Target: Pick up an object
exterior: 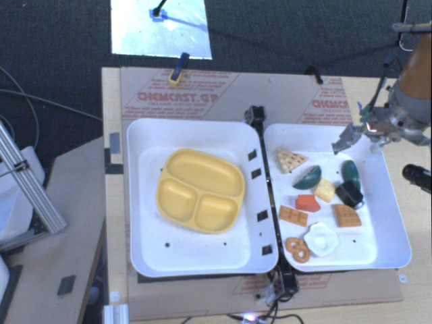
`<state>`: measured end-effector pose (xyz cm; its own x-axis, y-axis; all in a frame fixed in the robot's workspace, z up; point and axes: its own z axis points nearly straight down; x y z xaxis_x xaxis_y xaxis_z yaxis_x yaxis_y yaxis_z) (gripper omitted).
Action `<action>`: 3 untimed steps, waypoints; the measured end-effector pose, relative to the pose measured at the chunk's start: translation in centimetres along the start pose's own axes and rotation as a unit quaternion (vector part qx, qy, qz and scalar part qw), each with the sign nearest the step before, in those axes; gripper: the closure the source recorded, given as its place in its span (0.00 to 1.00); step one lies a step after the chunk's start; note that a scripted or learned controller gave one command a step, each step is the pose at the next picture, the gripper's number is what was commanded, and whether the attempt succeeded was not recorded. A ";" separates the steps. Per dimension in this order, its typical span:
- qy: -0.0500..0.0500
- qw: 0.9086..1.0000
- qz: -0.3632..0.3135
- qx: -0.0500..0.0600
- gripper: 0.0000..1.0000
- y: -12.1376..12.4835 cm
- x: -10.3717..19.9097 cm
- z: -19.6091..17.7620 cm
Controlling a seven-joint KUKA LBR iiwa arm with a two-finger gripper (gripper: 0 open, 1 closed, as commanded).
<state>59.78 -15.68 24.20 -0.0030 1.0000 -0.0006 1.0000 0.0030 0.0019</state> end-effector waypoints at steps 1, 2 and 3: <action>0.003 1.000 -0.002 0.005 0.00 -5.9 5.6 7.5; 0.000 1.000 -0.001 0.000 0.00 -6.4 2.2 14.1; 0.001 1.000 -0.003 0.000 0.00 -3.5 7.3 15.8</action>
<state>56.30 -8.38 8.40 -0.0088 1.0000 0.0003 1.0000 0.0088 0.0029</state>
